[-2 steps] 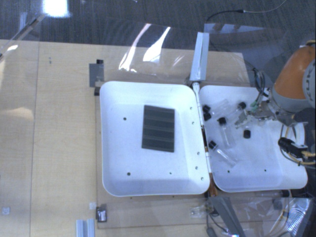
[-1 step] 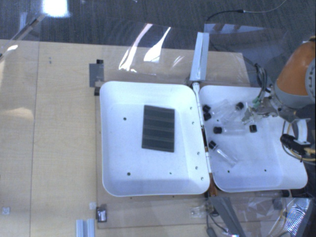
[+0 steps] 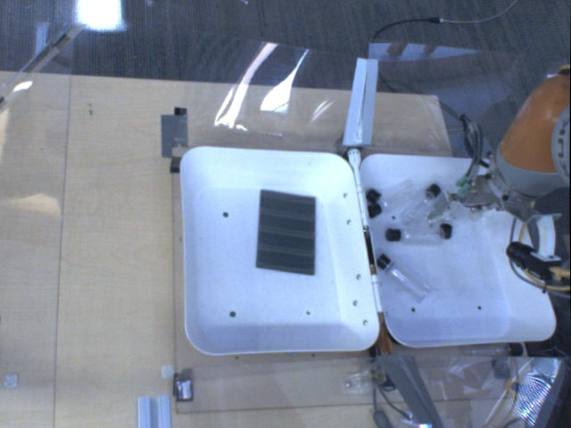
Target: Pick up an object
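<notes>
Currently, the gripper (image 3: 443,205) is positioned over the right bin (image 3: 500,315), near its 12 o'clock rim; whether it is released or clenched cannot be determined. The clear vials with black caps (image 3: 409,221) lie scattered in the same bin, touching or just beside the gripper at its 8 o'clock. The left bin (image 3: 205,239) contains a dark ribbed block (image 3: 286,232) at its centre.

Dark ribbed block (image 3: 286,232) in left bin (image 3: 205,266) (lying flat).
</notes>
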Controlling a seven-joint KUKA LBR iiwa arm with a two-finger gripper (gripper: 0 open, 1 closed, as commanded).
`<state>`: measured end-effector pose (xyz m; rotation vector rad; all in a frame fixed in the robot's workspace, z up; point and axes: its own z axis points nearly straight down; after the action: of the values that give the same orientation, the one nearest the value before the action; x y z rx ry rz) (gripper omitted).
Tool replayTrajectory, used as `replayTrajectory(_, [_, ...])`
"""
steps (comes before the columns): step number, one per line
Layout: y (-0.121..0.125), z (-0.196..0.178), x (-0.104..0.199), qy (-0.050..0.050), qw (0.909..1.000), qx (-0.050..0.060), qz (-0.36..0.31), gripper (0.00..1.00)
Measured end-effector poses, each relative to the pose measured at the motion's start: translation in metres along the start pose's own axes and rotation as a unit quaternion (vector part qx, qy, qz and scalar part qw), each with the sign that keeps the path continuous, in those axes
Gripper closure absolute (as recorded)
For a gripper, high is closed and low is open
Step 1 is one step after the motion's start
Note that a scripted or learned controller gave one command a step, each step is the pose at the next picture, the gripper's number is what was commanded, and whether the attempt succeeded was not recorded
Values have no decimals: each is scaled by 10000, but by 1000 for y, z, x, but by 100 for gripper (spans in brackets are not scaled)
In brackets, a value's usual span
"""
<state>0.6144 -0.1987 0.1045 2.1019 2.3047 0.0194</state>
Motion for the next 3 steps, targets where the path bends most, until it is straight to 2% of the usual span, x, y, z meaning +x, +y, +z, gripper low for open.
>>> replayTrajectory(1, [-2, 15, 14, 22, 9999, 61, -88, 0])
replayTrajectory(2, [2, 0, 13, 3, 9999, 11, -101, 100])
replayTrajectory(3, [53, -86, 31, 27, 10000, 74, 2, 100])
